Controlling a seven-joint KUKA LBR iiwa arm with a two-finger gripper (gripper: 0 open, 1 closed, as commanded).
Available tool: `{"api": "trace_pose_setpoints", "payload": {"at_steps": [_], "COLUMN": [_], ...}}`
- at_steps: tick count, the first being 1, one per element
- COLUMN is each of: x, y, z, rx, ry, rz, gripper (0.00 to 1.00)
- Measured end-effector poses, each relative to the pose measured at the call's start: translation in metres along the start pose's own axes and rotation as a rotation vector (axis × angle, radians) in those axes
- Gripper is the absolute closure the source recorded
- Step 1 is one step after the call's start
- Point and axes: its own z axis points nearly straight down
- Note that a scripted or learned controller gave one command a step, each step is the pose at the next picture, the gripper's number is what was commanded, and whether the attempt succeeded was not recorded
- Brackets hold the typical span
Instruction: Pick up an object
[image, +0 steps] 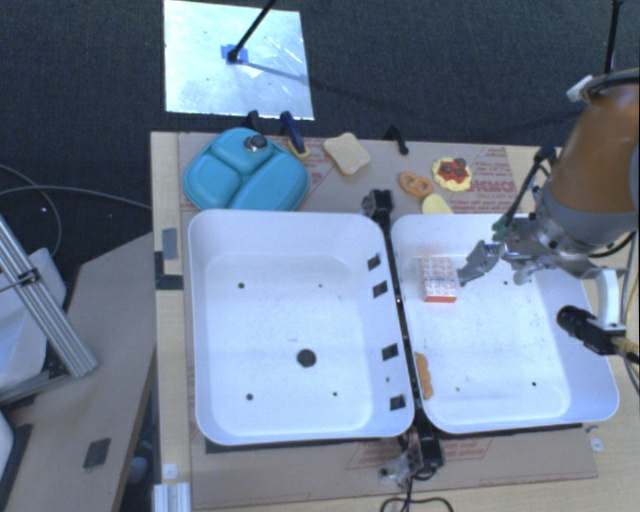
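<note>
In the right bin (560, 400), toward its far left part, a small pink-and-white box (438, 277) lies on the floor. The gripper (478, 262) hangs just right of it, its finger spread too blurred to tell, nothing visibly held. An orange piece (423, 374) lies at the bin's near left wall

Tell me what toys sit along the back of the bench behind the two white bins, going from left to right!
Blue divided plate → toast slice → little pretzel → small yellow piece → mini pizza. The yellow piece and pizza sit close, so their order is nearly a tie.
</note>
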Motion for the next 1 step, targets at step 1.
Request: {"api": "trace_pose_setpoints", "payload": {"at_steps": [1], "x": [-0.0664], "y": [0.024], "z": [0.0635], "rx": [0.001], "ry": [-0.002], "rz": [0.006], "gripper": [0.0]}}
